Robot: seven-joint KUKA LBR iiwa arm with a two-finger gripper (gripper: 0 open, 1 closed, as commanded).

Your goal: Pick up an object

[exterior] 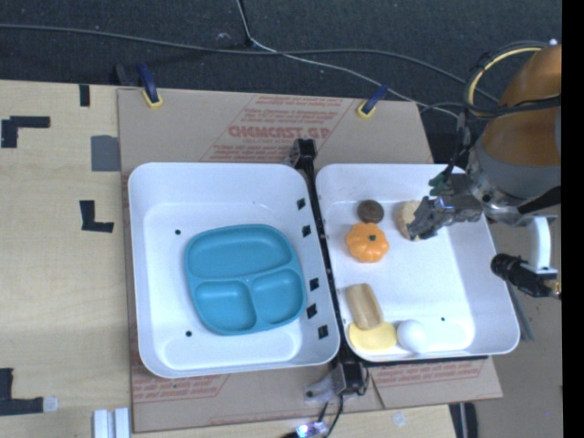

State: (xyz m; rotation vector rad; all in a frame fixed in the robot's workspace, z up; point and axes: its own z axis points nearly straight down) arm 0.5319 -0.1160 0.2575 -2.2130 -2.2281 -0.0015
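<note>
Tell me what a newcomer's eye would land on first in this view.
The big blue divided plate in the left bin stands out first. Next comes the small orange pumpkin in the right bin, with a brown ball just above it. The pincer hangs low over that bin's upper right, by a tan object.

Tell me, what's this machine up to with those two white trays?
A grey robot arm reaches in from the right, its claw down in the right bin, right by a small tan object. Whether it has gripped anything can't be told. Nearby lie a little orange pumpkin, a dark round piece, a tan block, a yellow piece and a white ball. The left bin holds a blue divided plate.
</note>
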